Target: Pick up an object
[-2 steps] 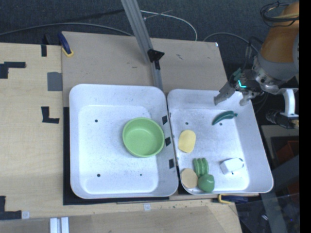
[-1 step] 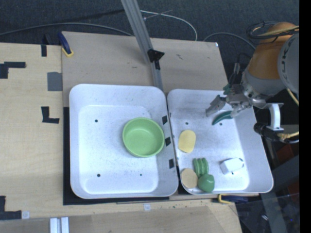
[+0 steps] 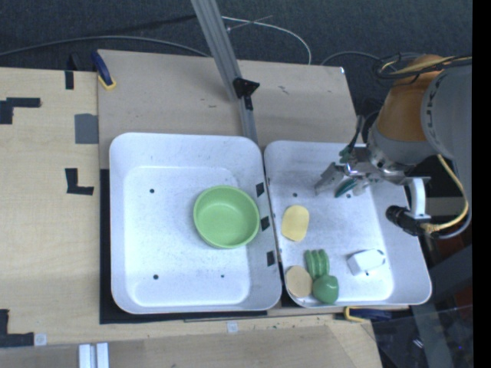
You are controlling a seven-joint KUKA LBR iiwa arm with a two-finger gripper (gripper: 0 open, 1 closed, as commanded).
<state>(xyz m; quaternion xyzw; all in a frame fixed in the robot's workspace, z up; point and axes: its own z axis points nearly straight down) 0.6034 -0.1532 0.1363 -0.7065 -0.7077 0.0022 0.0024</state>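
Claw spread over right bin, yellow piece upright-elongated

blue clamp on bench corner, grey pole — cables behind

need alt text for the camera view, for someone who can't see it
A grey arm's end effector hovers over the right bin, which holds a yellow piece, green pieces, a tan disc and a white object. A green bowl sits in the left bin.
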